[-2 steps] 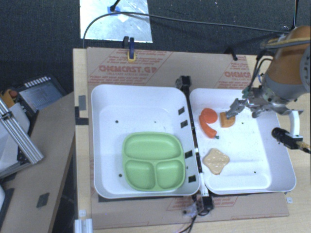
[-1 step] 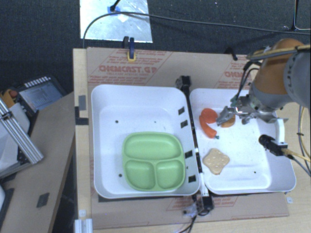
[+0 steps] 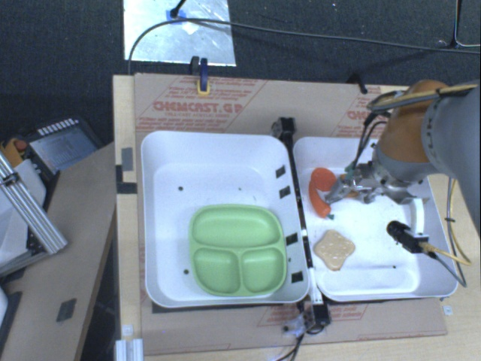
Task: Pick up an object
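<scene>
A: Where's the gripper [image 3: 336,192]?
B: Low in the right bin [image 3: 376,284], its tips just beside the orange piece [image 3: 322,189] by the divider. Can't tell how the jaws stand.
A: Easy grab?
B: Looks light, smooth, curved, maybe slippery. I'd pinch across its narrow middle. The tan cracker [image 3: 334,249] nearby looks flat, harder to take

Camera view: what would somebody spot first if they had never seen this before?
Probably the green divided plate, big and bright in the left bin. Next, the grey arm with its orange band, reaching into the right bin, its tool right beside an orange curved object. Nearer the front of that bin lies a tan piece like toast.
</scene>
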`<state>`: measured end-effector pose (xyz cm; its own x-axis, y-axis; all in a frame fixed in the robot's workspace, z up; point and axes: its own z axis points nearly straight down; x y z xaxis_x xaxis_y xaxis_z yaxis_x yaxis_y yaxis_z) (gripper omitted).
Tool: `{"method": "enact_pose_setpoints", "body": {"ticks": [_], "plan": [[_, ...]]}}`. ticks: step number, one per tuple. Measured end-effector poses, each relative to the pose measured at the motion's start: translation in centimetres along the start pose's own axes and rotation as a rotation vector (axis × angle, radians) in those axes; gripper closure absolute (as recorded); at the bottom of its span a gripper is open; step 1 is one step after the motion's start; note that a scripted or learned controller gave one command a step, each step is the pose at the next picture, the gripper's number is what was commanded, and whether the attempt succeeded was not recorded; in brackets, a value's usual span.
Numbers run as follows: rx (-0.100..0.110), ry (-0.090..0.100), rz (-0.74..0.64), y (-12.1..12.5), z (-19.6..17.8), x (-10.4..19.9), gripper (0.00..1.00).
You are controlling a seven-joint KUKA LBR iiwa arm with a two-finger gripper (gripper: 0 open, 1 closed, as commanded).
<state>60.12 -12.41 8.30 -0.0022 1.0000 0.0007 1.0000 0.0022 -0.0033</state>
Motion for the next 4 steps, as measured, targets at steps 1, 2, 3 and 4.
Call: {"method": "enact_pose_setpoints", "body": {"ticks": [1,2,3,4], "plan": [[-0.006,-0.001,0.000,0.2,-1.4,-0.1,1.00],[-0.011,-0.003,0.002,0.8,-6.8,-1.0,1.00],[-0.012,-0.003,-0.003,1.9,-12.8,-1.2,1.00],[-0.007,-0.002,-0.003,2.0,-12.2,-1.2,1.00]]}}
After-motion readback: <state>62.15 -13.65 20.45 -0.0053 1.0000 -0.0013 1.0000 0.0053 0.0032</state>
